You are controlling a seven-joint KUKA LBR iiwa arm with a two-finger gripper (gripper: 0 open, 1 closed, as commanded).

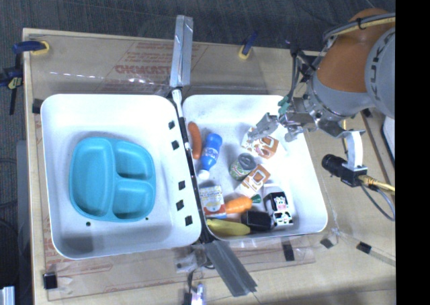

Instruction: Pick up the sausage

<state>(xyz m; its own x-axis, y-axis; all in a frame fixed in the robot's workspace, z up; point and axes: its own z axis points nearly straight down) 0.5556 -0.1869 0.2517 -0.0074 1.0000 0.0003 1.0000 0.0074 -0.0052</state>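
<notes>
Sausage (194, 138) lies untouched in the right bin (304, 162), an orange-red link resting lengthwise against that bin's left wall, a little above the middle of the frame and just beside a blue and white bottle (210, 151). So nothing of the pick appears done yet. The gripper (281, 122) sits at the upper right part of the same bin, over a small carton (263, 142) with an orange and white label, well apart from the sausage; whether it is apart or together I cannot tell, since the metal parts blur into the clutter below. The grey arm (349, 72) with its orange band enters from the upper right of the frame. Between gripper and sausage lie a small tin (242, 165), and lower in the bin a second carton (256, 177), a carrot (236, 205), a banana (228, 228), a small jar (211, 197) and a black and white box (277, 208). The left bin (64, 115) holds a blue divided tray (113, 177). By my judgement the whole job is still ahead: travel left across the bin, line up over the sausage, descend close to the wall, close on it and lift. The wall and the bottle beside it leave little room, which may make the grasp awkward.
</notes>
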